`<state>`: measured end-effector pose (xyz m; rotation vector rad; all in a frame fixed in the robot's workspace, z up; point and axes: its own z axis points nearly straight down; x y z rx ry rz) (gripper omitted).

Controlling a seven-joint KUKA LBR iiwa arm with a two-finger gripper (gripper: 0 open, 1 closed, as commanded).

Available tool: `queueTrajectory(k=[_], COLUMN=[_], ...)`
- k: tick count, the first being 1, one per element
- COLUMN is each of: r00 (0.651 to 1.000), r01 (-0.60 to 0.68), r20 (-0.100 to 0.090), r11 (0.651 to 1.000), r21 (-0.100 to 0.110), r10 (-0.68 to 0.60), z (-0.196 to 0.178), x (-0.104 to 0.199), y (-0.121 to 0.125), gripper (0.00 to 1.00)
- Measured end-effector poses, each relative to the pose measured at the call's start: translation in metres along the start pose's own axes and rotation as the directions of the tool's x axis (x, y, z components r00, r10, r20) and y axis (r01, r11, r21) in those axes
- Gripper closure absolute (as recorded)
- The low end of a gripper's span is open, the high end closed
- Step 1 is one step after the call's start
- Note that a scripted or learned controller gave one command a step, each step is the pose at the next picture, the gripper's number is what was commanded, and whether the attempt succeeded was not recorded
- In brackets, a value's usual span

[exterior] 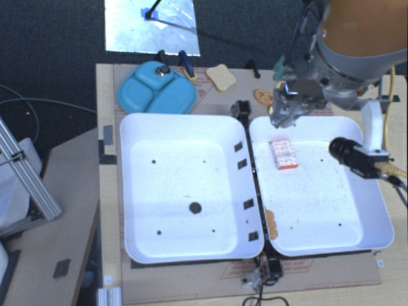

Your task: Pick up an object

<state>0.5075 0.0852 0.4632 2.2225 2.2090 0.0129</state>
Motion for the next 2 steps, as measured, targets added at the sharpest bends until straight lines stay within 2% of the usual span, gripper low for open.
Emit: queueTrajectory(k=[1,2], r00=[1.0,1.0], r01=[0.015,0.006], r20=[-0.001,-0.003], r11=[1.0,1.0], r21=[0.015,0.002], r10=[-0.015,-0.006], z=[0.066,0.002], x=[0.067,0.039], y=[-0.01,-0.021], gripper=[1.0,1.0])
